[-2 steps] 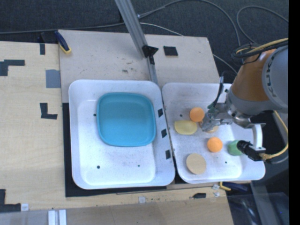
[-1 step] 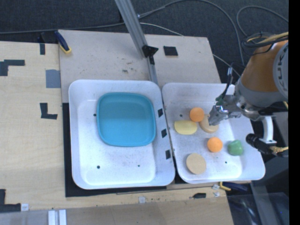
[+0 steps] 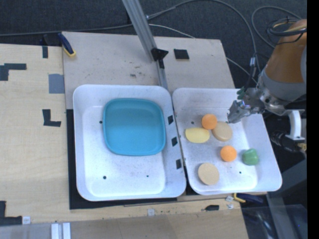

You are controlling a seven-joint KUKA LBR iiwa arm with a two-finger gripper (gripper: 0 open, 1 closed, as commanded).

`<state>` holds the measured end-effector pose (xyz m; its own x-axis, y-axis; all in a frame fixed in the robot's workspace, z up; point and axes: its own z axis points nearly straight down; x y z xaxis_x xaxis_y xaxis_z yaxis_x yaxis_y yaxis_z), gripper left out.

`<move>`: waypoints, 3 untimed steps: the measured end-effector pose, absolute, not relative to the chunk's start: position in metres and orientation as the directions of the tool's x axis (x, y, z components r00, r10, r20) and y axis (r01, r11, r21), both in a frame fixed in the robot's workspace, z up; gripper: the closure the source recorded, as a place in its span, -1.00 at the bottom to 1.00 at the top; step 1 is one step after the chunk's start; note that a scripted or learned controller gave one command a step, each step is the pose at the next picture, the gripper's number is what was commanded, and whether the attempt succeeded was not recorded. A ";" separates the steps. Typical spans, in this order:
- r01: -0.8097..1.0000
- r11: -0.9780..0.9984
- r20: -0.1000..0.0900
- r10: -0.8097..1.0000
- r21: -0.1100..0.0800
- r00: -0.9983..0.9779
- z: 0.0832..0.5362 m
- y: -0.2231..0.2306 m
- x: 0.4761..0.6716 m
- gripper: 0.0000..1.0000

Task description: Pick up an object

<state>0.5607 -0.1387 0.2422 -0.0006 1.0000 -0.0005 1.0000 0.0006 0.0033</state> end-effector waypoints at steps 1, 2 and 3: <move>1.000 0.005 0.001 1.000 0.000 -0.005 0.250 -0.083 0.559 1.00; 1.000 0.004 0.001 1.000 -0.001 -0.004 0.248 -0.039 0.561 1.00; 1.000 0.005 0.001 1.000 0.000 -0.005 0.252 0.008 0.560 1.00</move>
